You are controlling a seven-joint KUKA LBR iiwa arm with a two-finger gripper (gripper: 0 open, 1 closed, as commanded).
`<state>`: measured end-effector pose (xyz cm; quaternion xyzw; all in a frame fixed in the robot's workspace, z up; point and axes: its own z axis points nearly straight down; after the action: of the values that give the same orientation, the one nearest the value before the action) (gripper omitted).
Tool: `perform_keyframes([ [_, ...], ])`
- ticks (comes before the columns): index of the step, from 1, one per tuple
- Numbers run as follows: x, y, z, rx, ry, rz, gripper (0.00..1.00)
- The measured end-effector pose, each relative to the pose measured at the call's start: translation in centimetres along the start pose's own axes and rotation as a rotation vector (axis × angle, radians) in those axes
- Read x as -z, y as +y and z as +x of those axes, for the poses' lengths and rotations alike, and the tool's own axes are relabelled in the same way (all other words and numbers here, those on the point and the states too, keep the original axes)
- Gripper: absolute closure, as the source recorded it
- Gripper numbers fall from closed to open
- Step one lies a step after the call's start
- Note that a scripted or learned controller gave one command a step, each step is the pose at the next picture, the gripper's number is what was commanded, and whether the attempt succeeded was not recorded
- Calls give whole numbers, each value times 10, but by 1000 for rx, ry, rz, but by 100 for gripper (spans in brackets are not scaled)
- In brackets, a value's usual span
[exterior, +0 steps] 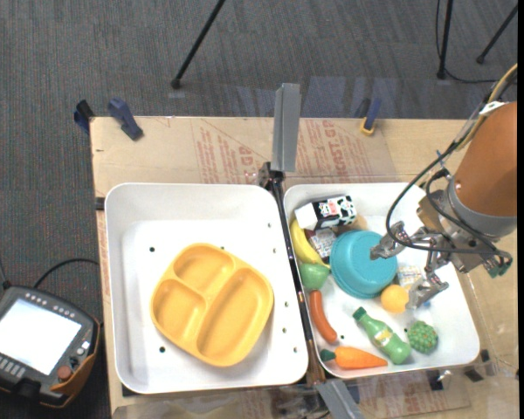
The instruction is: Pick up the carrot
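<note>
The hand (412, 273) is held open and empty above the right bin (465, 321), well apart from the carrot (360, 357).

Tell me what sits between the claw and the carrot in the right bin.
The claw hangs over the right white bin's middle; the orange carrot with a green top lies at the near edge. Between them sit a small yellow round fruit and a green plastic bottle with a yellow label, lying just above the carrot. Nothing covers the carrot.
</note>
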<state>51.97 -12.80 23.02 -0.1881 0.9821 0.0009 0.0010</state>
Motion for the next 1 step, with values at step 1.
perform_keyframes([
  [1, -136, -19, -1, 168, 7, -7, 0],
])
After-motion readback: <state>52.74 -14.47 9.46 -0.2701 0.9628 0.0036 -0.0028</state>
